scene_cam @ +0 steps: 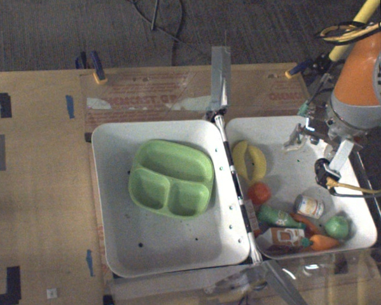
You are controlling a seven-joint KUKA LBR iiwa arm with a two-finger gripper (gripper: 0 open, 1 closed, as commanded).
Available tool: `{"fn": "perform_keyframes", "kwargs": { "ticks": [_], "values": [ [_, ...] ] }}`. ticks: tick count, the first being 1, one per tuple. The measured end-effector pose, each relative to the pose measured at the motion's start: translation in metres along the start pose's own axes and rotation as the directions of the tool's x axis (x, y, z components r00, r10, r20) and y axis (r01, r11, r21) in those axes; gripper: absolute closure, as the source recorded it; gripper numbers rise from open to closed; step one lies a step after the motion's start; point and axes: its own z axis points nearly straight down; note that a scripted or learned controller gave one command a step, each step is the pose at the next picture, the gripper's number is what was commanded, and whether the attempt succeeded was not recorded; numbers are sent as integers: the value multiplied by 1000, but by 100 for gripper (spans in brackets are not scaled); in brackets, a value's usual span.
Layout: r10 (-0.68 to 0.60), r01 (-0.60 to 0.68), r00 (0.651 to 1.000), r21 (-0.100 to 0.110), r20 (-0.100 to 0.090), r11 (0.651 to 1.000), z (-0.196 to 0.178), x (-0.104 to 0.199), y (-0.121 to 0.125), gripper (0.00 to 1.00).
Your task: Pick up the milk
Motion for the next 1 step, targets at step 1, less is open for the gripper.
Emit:
{"fn": "perform_keyframes", "kwargs": {
  "ticks": [1],
  "values": [
    [33,-33,999,-1,-1,999,84,-38,-95,0]
  ]
}}
